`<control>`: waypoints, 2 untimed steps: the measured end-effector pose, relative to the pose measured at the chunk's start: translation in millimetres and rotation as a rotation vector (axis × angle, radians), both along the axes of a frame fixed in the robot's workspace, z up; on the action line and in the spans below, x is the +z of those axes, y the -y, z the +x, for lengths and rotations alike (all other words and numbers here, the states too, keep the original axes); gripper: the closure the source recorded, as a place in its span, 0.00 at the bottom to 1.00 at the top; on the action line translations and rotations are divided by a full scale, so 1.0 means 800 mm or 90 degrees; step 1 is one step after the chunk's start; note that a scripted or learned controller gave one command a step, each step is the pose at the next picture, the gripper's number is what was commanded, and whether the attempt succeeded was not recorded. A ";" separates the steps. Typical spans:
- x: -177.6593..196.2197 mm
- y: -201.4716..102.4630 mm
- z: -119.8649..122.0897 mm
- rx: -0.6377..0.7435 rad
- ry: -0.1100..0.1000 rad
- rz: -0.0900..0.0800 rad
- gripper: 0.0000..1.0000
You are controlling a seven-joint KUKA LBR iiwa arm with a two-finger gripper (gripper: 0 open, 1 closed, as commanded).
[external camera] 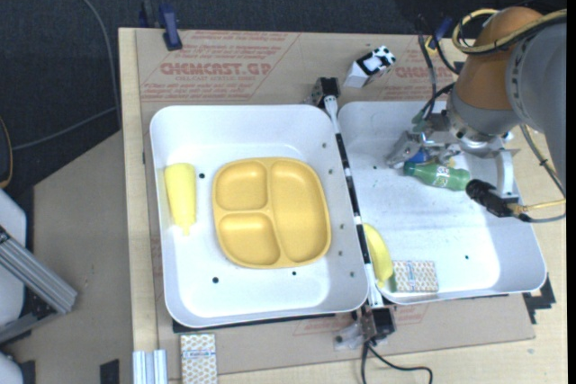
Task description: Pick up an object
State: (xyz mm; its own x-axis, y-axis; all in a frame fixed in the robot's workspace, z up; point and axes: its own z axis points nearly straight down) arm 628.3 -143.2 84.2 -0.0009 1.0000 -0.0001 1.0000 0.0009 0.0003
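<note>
Gripper [421, 147] is seen low over the far half of the r. bin [504, 256], just above or touching the green bottle [438, 174]. Open vs shut can't be told, as the wrist blocks the view, so no grasp is assumed. The bottle lies on its side on the r. bin floor, far half, roughly mid-width, and is judged the likeliest target. For a good pick, the gripper should be centred on the bottle body and closed across its short axis, not along its length. A round body is expected to roll or squirt out if caught off-centre. The lift should be kept straight up and slow, w/ the hold checked before any travel. Obstacles are minor: the far wall of the r. bin is near, so approach should be kept vertical. A yellow piece [378, 254] sits at the near-left corner of the r. bin w/ a small packet [414, 276] just beside it along the near wall. Both are well apart from the bottle and not in the way. A yellow plate [270, 213] and a yellow bar [180, 193] sit in the l. bin [252, 292], left of the r. bin, and are irrelevant here.
</note>
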 end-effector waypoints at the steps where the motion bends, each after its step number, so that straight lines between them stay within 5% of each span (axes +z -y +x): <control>1: 0.014 0.000 0.001 0.000 0.002 -0.001 1.00; 2: 0.013 -0.001 0.001 0.001 0.001 0.001 0.00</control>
State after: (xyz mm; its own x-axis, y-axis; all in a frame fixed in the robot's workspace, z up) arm 628.9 -142.4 94.7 -0.0019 1.0000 0.0008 1.0000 0.0019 0.0011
